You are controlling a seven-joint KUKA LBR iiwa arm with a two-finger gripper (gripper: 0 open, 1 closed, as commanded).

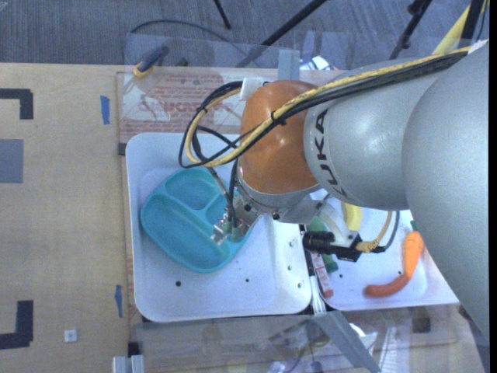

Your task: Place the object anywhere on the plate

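My hand (224, 230) hangs over the teal plate (175, 216), at about 4 o'clock from the plate's middle and close above its rim there. From this angle I cannot tell whether my hand is apart or together, nor whether anything is in it, since my own wrist and the orange band above it cover most of that spot.

The plate lies flat in the left bin (233, 294), toward the bin's 9 o'clock side. It is divided: two small compartments lie toward its 1 o'clock end and one large one toward 7 o'clock. The parts of the plate I can see hold nothing.

The loose things lie in the right bin (353, 278), at 3 o'clock from the plate and well apart from it. A curved orange thing (411, 251) lies at that bin's 4 o'clock side. A yellow thing (352, 216) shows partly from under my arm at 12 o'clock. A green thing (328, 263) and a red-and-white stick (324, 282) lie just beside each other against the wall between the two bins. Which of them is the one to place, I cannot tell.

Both bins sit on the pale wooden table (62, 208).
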